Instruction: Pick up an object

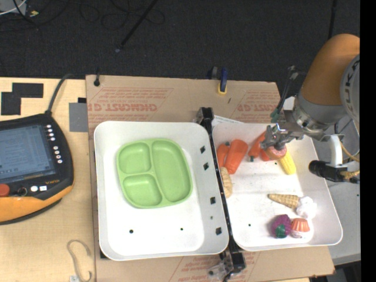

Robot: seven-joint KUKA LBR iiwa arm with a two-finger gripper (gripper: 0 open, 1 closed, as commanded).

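Nearest the lens sits a purple-and-orange plastic toy cluster, while the hand, grip state indiscernible, hovers directly over a small red-orange toy.

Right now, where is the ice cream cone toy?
In the camera view, the ice cream cone lies on its side in the right bin, toward its lower right part, just above the purple toy and below the yellow toy.

One fixed camera above the bench, slanted downward, moderately far, both bins seemingly within frame
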